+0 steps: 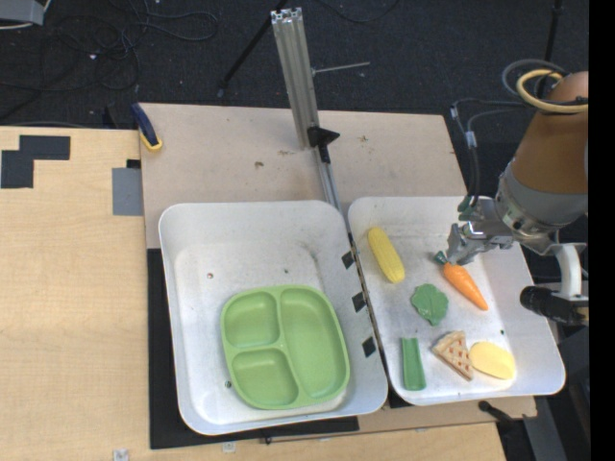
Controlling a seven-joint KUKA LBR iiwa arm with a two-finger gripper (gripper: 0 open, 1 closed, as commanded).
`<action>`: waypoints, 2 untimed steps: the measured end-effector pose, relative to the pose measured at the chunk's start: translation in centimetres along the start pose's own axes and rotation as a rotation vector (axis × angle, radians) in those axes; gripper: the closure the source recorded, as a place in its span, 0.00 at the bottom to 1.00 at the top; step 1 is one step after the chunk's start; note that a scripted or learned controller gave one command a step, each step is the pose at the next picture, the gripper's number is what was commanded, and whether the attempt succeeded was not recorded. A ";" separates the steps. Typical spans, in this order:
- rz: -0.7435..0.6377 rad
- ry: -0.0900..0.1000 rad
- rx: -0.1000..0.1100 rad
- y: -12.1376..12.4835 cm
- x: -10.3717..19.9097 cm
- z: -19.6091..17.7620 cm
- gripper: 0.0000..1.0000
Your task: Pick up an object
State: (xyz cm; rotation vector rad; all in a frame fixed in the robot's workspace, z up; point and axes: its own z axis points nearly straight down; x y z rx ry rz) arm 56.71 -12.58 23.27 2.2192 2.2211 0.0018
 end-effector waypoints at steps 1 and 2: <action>-0.003 0.003 0.007 -0.7 4.9 1.2 1.00; -0.003 0.003 0.008 -2.4 9.6 1.1 1.00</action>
